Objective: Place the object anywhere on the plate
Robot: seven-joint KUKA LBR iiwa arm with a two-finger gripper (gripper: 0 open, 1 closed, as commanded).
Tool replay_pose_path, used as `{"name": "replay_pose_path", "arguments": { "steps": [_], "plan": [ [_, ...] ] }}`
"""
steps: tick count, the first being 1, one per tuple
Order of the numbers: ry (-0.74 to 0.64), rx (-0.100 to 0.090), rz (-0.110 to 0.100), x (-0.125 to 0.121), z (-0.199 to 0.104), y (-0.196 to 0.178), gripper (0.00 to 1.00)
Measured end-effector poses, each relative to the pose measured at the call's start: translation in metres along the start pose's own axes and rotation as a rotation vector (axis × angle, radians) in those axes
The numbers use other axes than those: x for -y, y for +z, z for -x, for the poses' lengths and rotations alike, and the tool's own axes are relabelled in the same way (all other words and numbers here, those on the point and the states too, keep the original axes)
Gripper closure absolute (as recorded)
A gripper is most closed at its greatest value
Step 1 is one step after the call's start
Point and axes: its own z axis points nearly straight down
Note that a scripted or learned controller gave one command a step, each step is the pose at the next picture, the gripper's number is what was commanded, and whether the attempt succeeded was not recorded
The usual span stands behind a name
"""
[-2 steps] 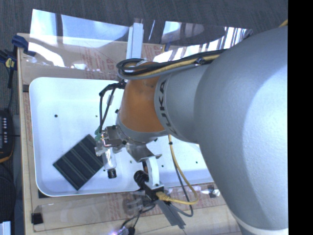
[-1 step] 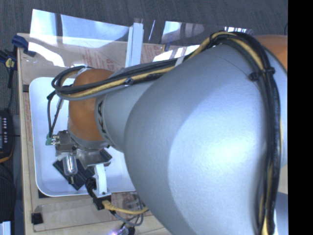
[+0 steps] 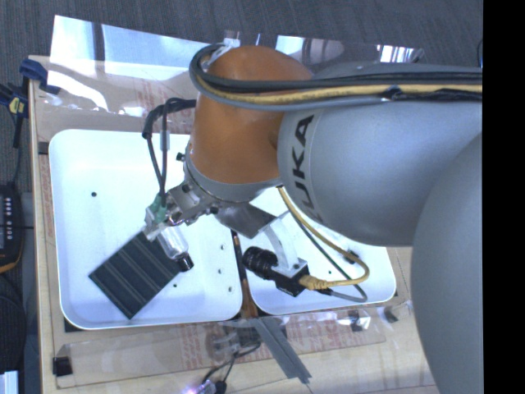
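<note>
Nearest you, a dark ribbed plate (image 3: 135,276) lies tilted in the left bin (image 3: 74,220), toward its front edge. The claw (image 3: 168,235) hangs right at the plate's 1 o'clock corner, possibly touching it. Spread or pressed together: you cannot tell. Behind it, the orange wrist band (image 3: 238,121).

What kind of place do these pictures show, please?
Most likely a robotics lab test bench, not a home or a shop. A large grey and orange KUKA arm reaches over two shallow white bins set side by side, loose cables hang from the arm, and carpet surrounds the bench.
</note>
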Motion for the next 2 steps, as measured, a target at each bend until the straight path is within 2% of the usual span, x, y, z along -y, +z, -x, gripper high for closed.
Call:
{"name": "replay_pose_path", "arguments": {
  "steps": [1,2],
  "plan": [
    [0.303,0.001,-0.009,-0.022,-0.055,0.059,1.00],
    [0.255,0.000,-0.002,-0.008,-0.020,-0.016,1.00]
  ]
}}
